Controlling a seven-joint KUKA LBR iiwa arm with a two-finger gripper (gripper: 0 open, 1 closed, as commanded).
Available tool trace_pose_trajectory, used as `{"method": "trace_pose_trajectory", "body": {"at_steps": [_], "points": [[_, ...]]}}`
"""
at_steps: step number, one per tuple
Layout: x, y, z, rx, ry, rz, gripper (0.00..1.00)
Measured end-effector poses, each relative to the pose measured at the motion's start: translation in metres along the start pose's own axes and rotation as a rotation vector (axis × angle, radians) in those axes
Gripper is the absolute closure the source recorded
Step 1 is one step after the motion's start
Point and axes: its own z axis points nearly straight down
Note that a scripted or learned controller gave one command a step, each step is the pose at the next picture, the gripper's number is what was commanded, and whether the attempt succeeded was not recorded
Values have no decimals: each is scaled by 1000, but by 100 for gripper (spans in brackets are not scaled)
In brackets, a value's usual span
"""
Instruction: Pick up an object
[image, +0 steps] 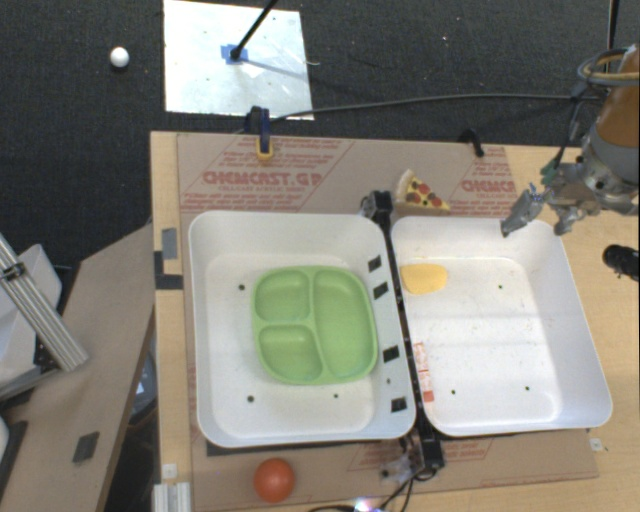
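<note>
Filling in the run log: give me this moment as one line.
pincer: open, above right bin's far right corner, holding nothing | yellow piece: right bin | green tray: left bin

The two shallow white plastic bins (560, 330) look smooth with a soft sheen, and the one lying under the grey metal two-finger gripper (540, 215) is speckled with small dark marks. In the bin farther from the gripper sits a pale green divided plastic tray (313, 323), smooth and slightly glossy. The flat yellow piece (424, 278) well off from the gripper looks matt (plastic or foam, hard to tell). The brown cardboard sheet (300, 175) beneath the bins is dull and printed with red lettering. Beyond it, the dark floor covering (80, 120) looks rough, like carpet.
</note>
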Motion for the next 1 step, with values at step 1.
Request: {"method": "trace_pose_trajectory", "body": {"at_steps": [1], "points": [[1, 2, -8, -12, -2, -3, 0]]}}
